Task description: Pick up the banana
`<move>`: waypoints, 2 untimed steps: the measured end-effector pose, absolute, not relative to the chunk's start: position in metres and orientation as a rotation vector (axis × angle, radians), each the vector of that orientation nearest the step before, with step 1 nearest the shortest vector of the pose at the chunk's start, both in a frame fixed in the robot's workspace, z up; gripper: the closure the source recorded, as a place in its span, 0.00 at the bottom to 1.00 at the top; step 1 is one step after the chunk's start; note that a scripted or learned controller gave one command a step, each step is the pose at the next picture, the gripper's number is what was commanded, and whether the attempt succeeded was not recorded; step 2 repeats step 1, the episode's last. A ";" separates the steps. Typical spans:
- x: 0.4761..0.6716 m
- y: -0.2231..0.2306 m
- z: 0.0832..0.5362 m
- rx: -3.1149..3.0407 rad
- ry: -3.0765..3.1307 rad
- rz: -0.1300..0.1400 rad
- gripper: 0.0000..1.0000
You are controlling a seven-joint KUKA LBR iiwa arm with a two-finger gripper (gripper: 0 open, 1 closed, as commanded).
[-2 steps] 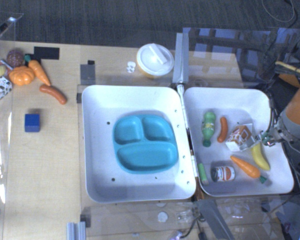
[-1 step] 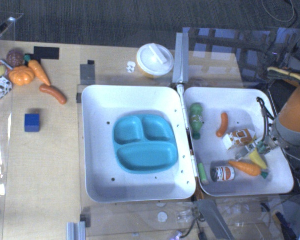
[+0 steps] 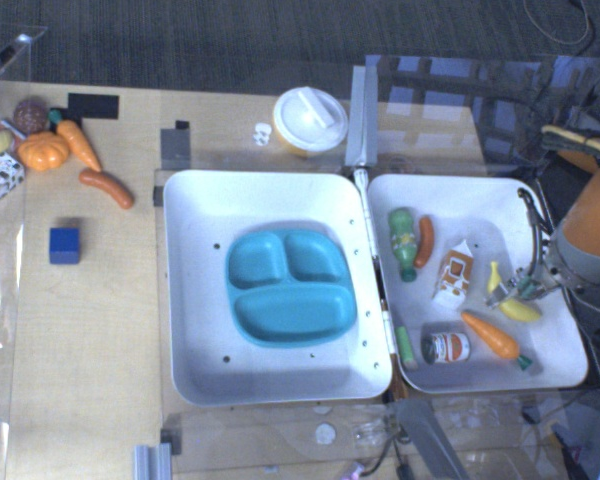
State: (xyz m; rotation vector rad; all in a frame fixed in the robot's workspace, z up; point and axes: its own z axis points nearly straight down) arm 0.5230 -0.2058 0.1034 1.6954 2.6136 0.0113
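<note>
The yellow banana (image 3: 521,311) lies in the right bin (image 3: 555,368), near its right wall and just above the orange carrot (image 3: 490,335). A thin yellow strip (image 3: 494,276) shows to its upper left; I cannot tell whether it belongs to the banana. My gripper (image 3: 518,290) is low in the bin, right at the banana's upper edge, with the grey and orange arm (image 3: 590,233) reaching in from the right. The gripper's dark tip is small and blurred against the fruit. I cannot tell whether it touches the banana.
The right bin also holds a green bottle (image 3: 403,243), a red sausage (image 3: 424,240), a white-orange carton (image 3: 454,273) and a can (image 3: 445,347). A blue divided tray (image 3: 292,286) sits in the left bin. Toy food and a blue cube (image 3: 65,245) lie on the bench's left.
</note>
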 end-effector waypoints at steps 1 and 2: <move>0.616 -0.157 0.190 1.882 2.508 0.004 1.00; 0.616 -0.157 0.190 1.882 2.508 0.004 1.00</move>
